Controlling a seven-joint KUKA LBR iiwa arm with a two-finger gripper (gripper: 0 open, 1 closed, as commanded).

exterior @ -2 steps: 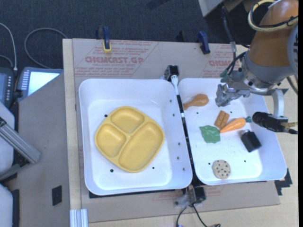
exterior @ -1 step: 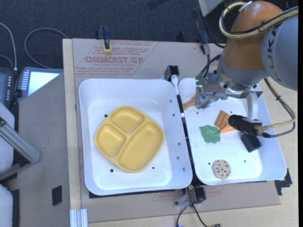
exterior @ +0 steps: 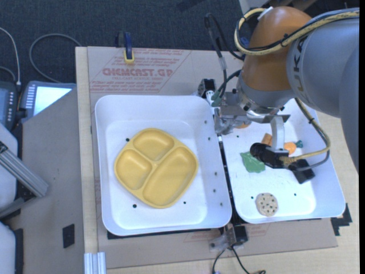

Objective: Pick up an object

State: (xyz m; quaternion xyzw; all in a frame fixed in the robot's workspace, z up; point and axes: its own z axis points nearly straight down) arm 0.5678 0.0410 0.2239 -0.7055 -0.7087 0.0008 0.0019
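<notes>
1. Over the right bin (exterior: 311, 196), near its upper left corner, the gripper (exterior: 230, 119) is held; whether it is wide or narrow cannot be told.
2. A green piece (exterior: 251, 163), an orange piece (exterior: 291, 148) and a cookie (exterior: 266, 204) are seen in that bin.
3. A yellow plate (exterior: 155, 167) is laid in the left bin (exterior: 114, 119).

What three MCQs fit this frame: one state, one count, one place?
1. Cookie in the right bin: A lies flat; B stands on edge; C leans on the wall.
2. Yellow plate compartments: A two; B three; C four.
3. The plate lies in: A left bin; B right bin; C outside both.
Key: 1 A, its round face points up. 2 B, ridges split it into three hollows. 3 A, that bin's white floor surrounds it.
</notes>
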